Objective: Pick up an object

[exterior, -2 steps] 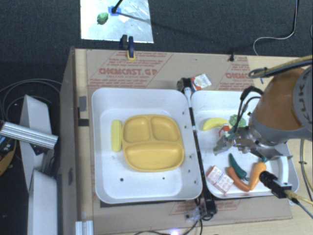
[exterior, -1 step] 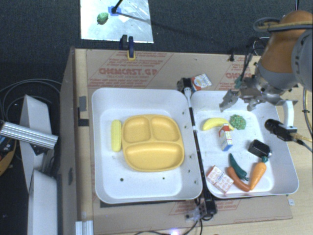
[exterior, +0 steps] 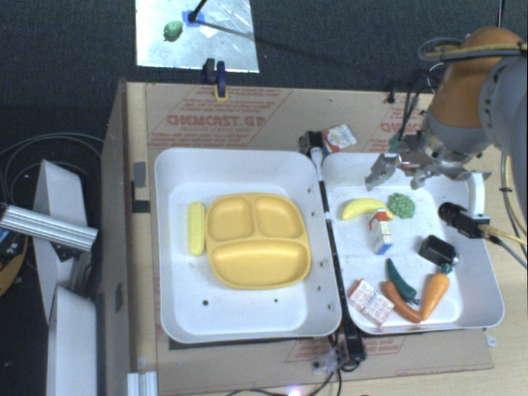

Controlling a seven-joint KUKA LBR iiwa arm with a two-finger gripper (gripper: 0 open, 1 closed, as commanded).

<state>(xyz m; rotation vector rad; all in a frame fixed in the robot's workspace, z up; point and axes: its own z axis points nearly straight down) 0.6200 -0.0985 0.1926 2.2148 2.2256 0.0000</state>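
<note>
In the right bin [exterior: 487,304], nearest the camera, a carton [exterior: 370,301] lies at 7 o'clock, with two carrots [exterior: 435,294] and a green pepper [exterior: 401,279] at 6 o'clock. A black block [exterior: 436,250] sits at 3 o'clock and a small box [exterior: 381,231] at centre. Farther back, at 12 o'clock, a banana [exterior: 361,208] lies beside a broccoli [exterior: 402,205]. The gripper [exterior: 402,169] hangs over the bin's far edge, fingers spread and grasping nothing. In the left bin [exterior: 181,304], a corn cob [exterior: 195,228] lies at 9 o'clock beside a yellow tray [exterior: 252,254].
</note>
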